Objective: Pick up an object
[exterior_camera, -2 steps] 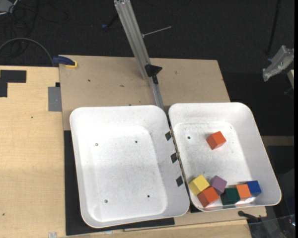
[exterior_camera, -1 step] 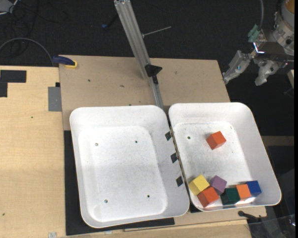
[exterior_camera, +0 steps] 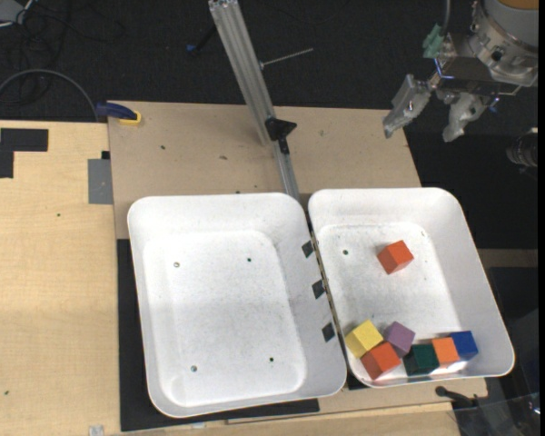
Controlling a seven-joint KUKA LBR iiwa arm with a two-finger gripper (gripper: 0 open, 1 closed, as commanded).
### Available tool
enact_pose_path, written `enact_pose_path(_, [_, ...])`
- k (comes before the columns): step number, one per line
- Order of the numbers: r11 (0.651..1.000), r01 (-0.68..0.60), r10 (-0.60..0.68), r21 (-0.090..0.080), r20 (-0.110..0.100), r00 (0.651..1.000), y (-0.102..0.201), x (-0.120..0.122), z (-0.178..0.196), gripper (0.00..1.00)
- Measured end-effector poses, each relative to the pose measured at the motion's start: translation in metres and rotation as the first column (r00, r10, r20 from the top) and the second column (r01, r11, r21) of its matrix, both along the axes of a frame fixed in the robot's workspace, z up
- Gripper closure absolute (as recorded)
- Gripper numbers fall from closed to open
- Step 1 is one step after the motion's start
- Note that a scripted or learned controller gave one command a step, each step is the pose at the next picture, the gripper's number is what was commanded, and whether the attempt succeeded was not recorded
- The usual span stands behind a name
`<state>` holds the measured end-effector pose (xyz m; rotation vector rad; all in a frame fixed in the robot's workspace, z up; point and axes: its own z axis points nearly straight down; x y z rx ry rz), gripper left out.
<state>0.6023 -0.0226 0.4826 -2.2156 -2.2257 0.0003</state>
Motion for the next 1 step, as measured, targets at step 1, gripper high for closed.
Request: enact_pose_path(1, [1.000, 0.003, -0.003, -0.001, 0.005, 1.000, 0.0141, 0.0116, 0.0539, 0.00])
